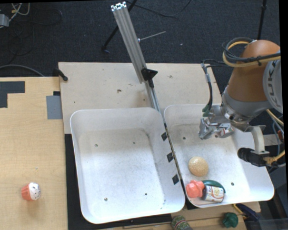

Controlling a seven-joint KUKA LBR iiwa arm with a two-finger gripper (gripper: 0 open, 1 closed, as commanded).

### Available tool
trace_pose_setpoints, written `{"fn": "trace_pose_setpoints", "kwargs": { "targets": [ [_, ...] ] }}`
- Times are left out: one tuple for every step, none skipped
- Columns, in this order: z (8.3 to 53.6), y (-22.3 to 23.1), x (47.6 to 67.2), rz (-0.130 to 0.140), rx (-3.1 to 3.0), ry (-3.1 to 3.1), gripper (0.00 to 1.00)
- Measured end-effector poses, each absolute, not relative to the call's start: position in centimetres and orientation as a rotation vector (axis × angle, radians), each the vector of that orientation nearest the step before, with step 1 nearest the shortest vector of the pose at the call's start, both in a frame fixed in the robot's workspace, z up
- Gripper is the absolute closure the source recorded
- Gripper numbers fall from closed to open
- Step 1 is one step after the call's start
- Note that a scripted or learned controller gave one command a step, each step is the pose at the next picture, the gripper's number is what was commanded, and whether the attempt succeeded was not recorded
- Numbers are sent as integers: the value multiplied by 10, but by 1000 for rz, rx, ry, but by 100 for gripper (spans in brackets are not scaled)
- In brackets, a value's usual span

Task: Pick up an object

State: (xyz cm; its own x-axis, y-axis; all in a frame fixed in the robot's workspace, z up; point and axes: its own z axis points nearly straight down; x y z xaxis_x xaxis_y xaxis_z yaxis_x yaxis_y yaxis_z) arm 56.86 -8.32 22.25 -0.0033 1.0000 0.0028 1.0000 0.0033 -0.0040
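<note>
In the right bin point(251, 179) lie a tan round ball point(198, 166) near the middle and a small bottle with a red cap and dark green label point(206, 190) at the front edge. My gripper point(209, 131) hangs over the back part of that bin, up and to the right of the ball, with nothing seen between its fingers. The grey arm with its orange band point(256, 74) reaches in from the right.
The left bin point(88, 138) sits beside the right one, split from it by a metal rail point(136, 50). A small red and white toy point(31, 192) lies on the wooden bench at left. Two dark green items point(229, 220) rest below the bins' front edge.
</note>
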Motion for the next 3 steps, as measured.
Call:
{"fn": "trace_pose_setpoints", "kwargs": {
  "targets": [
    [226,-37,565,2,-2213,-2222,100],
    [235,16,577,0,-2214,-2224,100],
    [233,59,578,1,-2215,-2224,100]
  ]
}}
